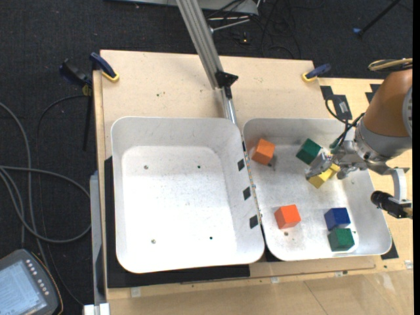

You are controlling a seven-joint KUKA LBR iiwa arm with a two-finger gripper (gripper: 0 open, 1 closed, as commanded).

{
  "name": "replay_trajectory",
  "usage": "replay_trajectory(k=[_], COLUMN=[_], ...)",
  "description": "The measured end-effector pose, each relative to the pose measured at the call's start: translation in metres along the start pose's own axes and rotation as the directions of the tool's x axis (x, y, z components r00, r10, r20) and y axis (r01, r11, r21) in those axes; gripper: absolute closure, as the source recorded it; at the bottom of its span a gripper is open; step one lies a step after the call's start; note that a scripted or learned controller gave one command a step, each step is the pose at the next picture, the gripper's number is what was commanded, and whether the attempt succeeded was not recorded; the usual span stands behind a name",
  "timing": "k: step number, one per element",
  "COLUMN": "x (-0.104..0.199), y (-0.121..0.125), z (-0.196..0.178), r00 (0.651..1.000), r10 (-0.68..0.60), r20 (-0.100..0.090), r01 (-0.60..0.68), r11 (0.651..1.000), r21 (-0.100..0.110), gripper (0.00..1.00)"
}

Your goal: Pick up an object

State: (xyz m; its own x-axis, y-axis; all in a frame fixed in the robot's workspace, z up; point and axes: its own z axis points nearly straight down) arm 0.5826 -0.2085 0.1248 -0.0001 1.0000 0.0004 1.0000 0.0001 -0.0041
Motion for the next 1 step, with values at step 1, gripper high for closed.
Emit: replay_trajectory(k=[1], x=[-0.0009], y=[0.0015], z=[-0.0136], r00=[1.000], r10=[0.000], r20=[0.002], r01=[0.000], r11=[1.000], r21=[-0.007], gripper=[1.00])
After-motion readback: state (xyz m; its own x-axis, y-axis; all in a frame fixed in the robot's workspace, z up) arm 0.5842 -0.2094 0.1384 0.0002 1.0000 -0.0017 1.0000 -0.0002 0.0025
